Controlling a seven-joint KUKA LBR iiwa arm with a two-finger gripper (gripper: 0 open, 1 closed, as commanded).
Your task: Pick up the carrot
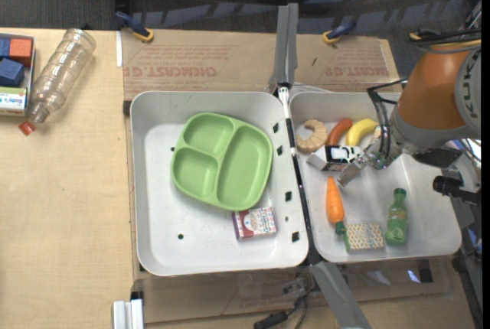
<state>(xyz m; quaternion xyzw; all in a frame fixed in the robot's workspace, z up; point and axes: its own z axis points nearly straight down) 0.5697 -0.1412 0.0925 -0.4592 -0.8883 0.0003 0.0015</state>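
The carrot (334,201) lies in the right bin (429,243), near its left wall, orange body pointing up the frame with a bit of green at its lower end. The gripper (354,166) sits low just above and to the right of the carrot's tip, apart from it; whether it is apart or closed cannot be told. Behind it lie a bagel (311,135), a red pepper (339,131) and a banana (360,131). A green bottle (396,218) and a patterned sponge (363,236) rest near the bin's front. The left bin (153,243) holds a green divided plate (223,161) and a small red card box (254,223).
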